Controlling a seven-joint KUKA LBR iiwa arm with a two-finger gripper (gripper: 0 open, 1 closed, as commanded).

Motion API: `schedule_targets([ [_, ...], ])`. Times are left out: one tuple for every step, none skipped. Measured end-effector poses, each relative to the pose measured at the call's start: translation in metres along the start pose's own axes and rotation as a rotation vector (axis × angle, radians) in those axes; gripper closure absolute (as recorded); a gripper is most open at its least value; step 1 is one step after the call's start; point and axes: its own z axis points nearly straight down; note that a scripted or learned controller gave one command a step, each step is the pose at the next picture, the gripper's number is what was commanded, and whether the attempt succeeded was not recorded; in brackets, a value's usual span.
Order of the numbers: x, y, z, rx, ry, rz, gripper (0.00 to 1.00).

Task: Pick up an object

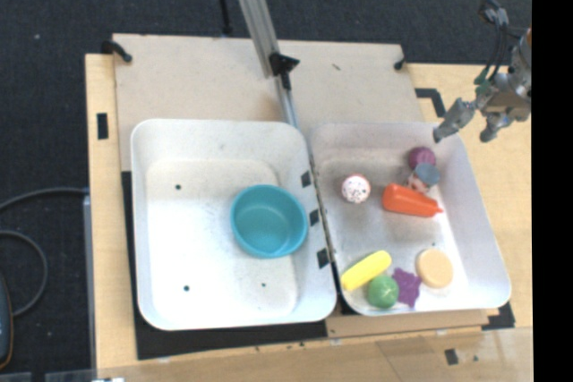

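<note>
Orange carrot-shaped plastic toy [412, 200], smooth and tapered, lying on its side in the upper middle of the right shallow white bin [479, 219], thick end touching a small grey-and-pink lump [424, 177] under a dull purple ball [422, 158]. Just left of it, well apart from the others, a pale speckled ball [355, 189]. Along the near edge of the same bin: a glossy yellow cylinder [366, 269] lying slantwise, a shiny green ball [382, 291] touching its lower end, a jagged purple piece [407, 286] beside that, and a flat peach-coloured disc [435, 267] close by on the right. In the left shallow white bin [161, 192], a round teal plastic bowl [269, 221], upright, smooth-walled, set toward the right side near the divide. Two-finger metal gripper [468, 124] poised above the right bin's far right corner, over the rim rather than the toys, fingers spread with nothing between them. Slanted aluminium rail [252, 4] crossing the beige board [224, 76] behind both bins.
</note>
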Motion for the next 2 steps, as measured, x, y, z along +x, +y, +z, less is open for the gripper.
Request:
schedule_targets([
  [0.000, 0.000, 0.000, 0.000, 0.000, -0.001, 0.00],
  [-0.002, -0.002, 0.042, 0.004, 0.001, 0.004, 0.00],
])
